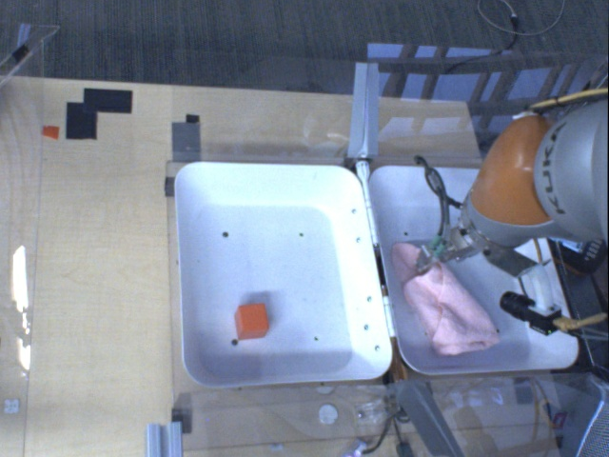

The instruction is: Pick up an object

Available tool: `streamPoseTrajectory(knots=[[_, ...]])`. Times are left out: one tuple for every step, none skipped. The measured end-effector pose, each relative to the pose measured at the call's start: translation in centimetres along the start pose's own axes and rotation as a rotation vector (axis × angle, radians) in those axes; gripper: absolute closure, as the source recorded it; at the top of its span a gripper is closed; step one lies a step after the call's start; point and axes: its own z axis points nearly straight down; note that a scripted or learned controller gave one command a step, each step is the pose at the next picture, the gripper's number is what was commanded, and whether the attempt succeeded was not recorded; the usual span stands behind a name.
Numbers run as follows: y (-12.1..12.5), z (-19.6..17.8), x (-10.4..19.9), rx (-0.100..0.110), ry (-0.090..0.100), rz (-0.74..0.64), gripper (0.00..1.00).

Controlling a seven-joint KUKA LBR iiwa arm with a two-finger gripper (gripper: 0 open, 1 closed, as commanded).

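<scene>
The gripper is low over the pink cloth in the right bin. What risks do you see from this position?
1. The gripper sits at the upper edge of the pink cloth, so it may pinch only a fold, and the soft cloth could slip out on lifting.
2. The cloth reaches close to the right bin near wall; dragging might pull it over the rim.
3. The orange block in the left bin lies far away, so it is not a ready fallback.

A robotics lab: bench [95,255], two white bins [190,255], cabling [519,12].
</scene>
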Motion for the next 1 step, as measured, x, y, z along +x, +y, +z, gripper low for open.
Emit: streamPoseTrajectory(knots=[[5.67,-8.15,1.83,0.023,0.01,0.133,1.0]])
